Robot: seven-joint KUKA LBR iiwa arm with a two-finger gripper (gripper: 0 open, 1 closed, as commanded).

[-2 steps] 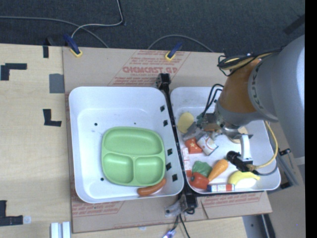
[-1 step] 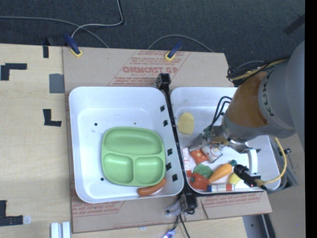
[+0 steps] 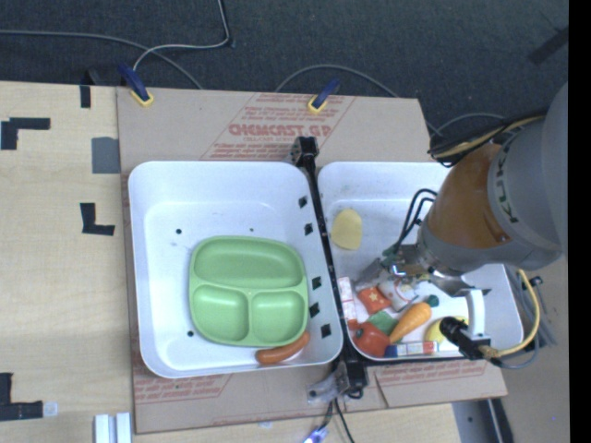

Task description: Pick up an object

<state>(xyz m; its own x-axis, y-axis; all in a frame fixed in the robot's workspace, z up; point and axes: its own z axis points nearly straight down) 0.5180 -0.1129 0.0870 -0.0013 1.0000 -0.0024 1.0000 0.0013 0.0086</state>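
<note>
Brown cardboard [image 3: 268, 127] covers the bench, w/ two white bins on top, side by side. Landmark: the black divider [image 3: 319, 238] between the bins.

Task looks just begun, nothing lifted yet. Right of the divider, the right bin [image 3: 369, 178] has a pile of toys in its near corner: an orange carrot [image 3: 411, 319], a red toy [image 3: 372, 340] and a small red and white box [image 3: 372, 300]. Any of them could be the pick. The gripper [image 3: 404, 270] is low over that pile, right next to the box. Can't tell how it's set; the arm [image 3: 485, 206] blocks it.

A yellow disc [image 3: 347, 228] lies just right of the divider, apart from the pile. Left of the divider, the left bin [image 3: 157, 201] holds a green tray [image 3: 249, 289] and an orange sausage [image 3: 282, 350] touching the tray's near edge. Toys are packed tight, so a grab may hit two at once.
</note>
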